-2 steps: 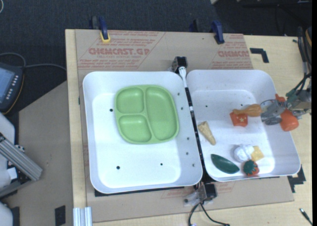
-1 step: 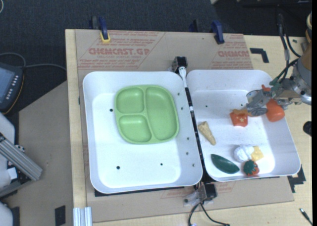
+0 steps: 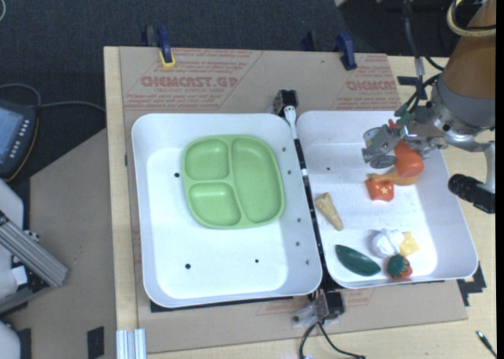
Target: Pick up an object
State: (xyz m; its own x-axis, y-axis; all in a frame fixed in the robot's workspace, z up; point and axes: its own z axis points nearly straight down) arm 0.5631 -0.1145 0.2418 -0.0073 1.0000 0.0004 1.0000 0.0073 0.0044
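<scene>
My tool (image 3: 383, 147) sits low in the right bin (image 3: 449, 227) near the tabletop's far right corner, can't tell its grip state, with the orange thing (image 3: 408, 163) right beside it, rightward.

Place: a robotics lab.
Surface (image 3: 236, 74): a brown board clamped at its far edge by blue clamps (image 3: 164, 44).
Bins (image 3: 157, 192): two white, side by side.
Floor (image 3: 94, 3): dark carpet.
Left edge: aluminium framing (image 3: 31, 251), a device screen (image 3: 14, 133).
</scene>
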